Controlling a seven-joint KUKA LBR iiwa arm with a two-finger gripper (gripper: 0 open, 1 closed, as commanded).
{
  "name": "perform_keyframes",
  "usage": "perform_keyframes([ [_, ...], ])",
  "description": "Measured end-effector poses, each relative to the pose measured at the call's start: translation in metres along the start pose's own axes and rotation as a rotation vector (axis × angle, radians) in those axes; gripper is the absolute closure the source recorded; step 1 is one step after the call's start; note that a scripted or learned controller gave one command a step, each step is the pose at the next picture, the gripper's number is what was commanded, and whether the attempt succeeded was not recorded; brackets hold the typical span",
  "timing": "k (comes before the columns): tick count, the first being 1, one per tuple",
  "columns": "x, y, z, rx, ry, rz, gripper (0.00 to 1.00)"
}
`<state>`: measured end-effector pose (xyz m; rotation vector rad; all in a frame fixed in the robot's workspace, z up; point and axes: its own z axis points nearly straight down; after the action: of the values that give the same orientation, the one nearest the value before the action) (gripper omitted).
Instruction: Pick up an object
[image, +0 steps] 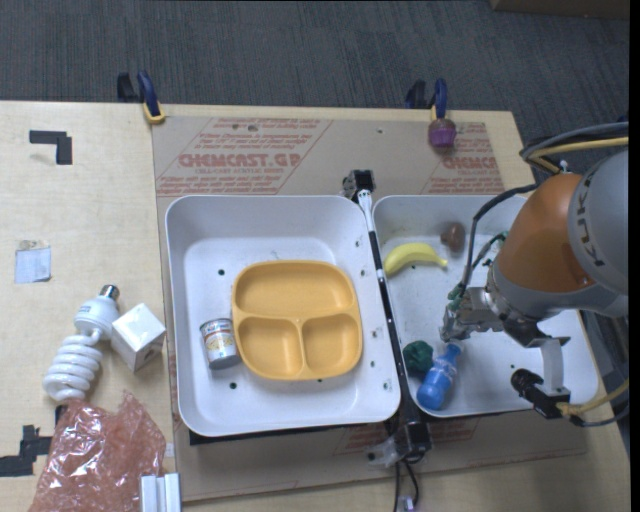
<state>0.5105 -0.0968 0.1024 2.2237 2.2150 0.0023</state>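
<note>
The right bin (420, 215) holds a yellow banana (414, 258), a small brown ball (454, 236), a dark green lump (418, 354) and a blue bottle (438, 377) lying near the front wall. My gripper (455, 328) hangs low in this bin, just above the blue bottle's cap end and right of the green lump. The arm's grey and orange wrist (540, 250) covers the bin's right part. The left bin (190, 300) holds a yellow divided plate (297, 320) and a small tin can (217, 343) beside it.
Left of the bins on the bench lie a white spiral light bulb (78, 352), a white cube (138, 335) and a crumpled pink plastic bag (100, 455). A purple object (442, 131) sits by the rear clamp. Cables trail at the right bin's front corner (545, 395).
</note>
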Motion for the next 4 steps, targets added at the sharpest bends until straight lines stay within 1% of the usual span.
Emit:
perform_keyframes([
  [1,0.080,0.003,-0.090,0.001,0.001,-0.004,1.00],
  [2,0.079,0.003,-0.090,0.001,0.001,-0.004,0.00],
  [3,-0.001,0.041,0.002,0.003,0.000,-0.002,0.00],
  [4,-0.021,0.074,0.010,0.002,0.000,-0.006,0.00],
])
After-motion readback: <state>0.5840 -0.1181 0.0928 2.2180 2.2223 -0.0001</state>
